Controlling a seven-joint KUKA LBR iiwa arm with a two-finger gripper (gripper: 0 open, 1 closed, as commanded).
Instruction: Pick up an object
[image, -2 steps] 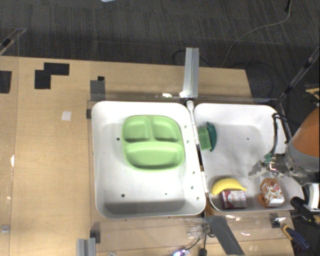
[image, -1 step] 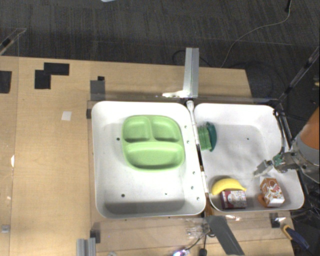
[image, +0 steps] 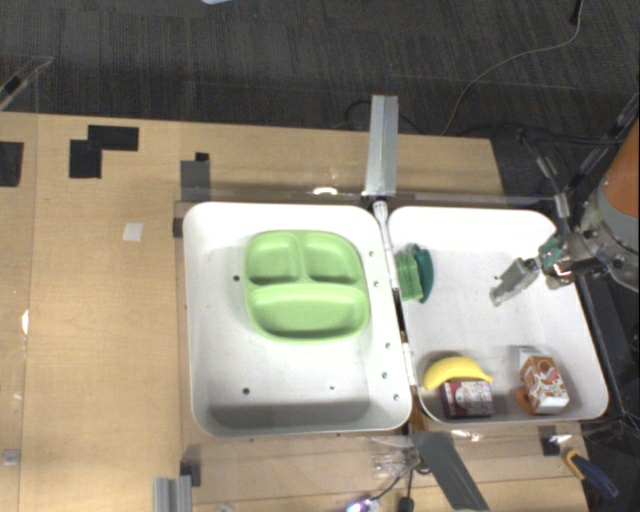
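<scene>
My gripper (image: 528, 276) hangs over the right side of the right bin (image: 470, 235), open, with nothing between its fingers. Below it, along the bin's near wall, lie a yellow banana (image: 457, 371), a dark red can (image: 467, 399) touching the banana, and an orange-and-white carton (image: 542, 385). A green scrubber (image: 413, 272) leans against the bin's left wall. The gripper is apart from all of them, above and to the left of the carton.
A green divided plate (image: 305, 283) lies in the left bin (image: 215, 330). A metal post (image: 382, 145) stands at the back between the bins. The arm comes in from the right edge.
</scene>
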